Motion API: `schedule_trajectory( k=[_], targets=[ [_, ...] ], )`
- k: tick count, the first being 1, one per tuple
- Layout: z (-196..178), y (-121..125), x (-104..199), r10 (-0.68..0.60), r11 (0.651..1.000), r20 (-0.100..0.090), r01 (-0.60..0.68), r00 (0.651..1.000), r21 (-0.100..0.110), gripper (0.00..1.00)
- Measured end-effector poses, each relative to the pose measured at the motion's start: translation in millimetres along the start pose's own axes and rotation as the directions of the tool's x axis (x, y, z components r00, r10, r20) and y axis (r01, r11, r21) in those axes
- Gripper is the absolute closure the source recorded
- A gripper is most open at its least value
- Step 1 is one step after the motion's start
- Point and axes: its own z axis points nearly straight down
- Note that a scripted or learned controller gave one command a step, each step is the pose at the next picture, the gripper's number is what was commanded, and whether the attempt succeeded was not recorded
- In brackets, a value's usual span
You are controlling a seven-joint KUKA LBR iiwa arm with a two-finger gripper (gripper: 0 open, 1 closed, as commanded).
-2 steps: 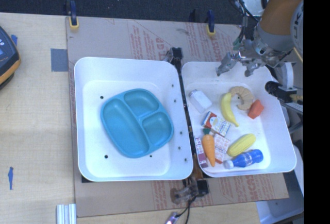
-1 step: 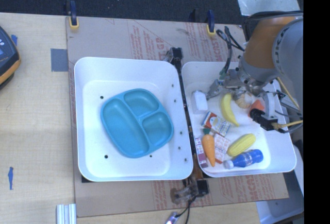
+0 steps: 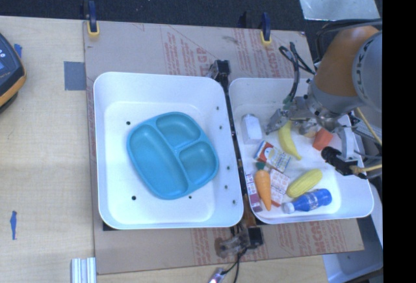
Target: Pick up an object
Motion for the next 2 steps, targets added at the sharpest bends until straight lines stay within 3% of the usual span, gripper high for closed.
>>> schedule_trajectory(
  k=[1,2],
  targets=[
    [-10.5,0.1,-0.9,-0.002,1.0,0.001,0.002,1.0,0.001,1.0],
    [-100.9,-0.2,61.8,-0.001,1.0,-0.001,0.001,1.0,-0.003,1.0]
  ],
)
